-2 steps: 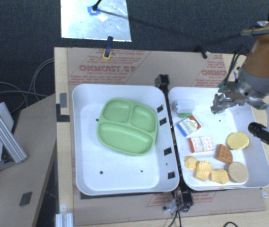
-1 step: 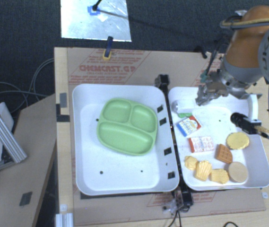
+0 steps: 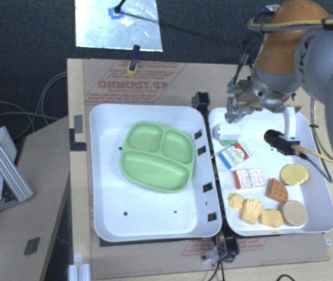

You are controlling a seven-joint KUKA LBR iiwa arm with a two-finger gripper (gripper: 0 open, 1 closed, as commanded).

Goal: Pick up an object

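Arm reaches in from the right w/ the claw (image 3: 235, 112) over the back-left corner of the right bin (image 3: 258, 127). It hangs just above a small white-and-green piece (image 3: 227, 135). Can't tell if the two touch, nor whether the claw is released or clenched (the wrist blocks the view from above).

Other pickable bits, all in the right bin:
- Just in front of that piece is a red-white-blue packet (image 3: 233, 156), then a red-and-white box (image 3: 249, 178).
- Right of the box sit a brown waffle (image 3: 276, 190) and a round yellow biscuit (image 3: 294, 174).
- Along the front edge are three yellow lumps (image 3: 251, 211) and a tan disc (image 3: 295, 213).

The left bin (image 3: 105, 174) holds a green divided plate (image 3: 157, 156), flat, approx. mid-bin. Both bins sit side by side on the tabletop (image 3: 172, 78).
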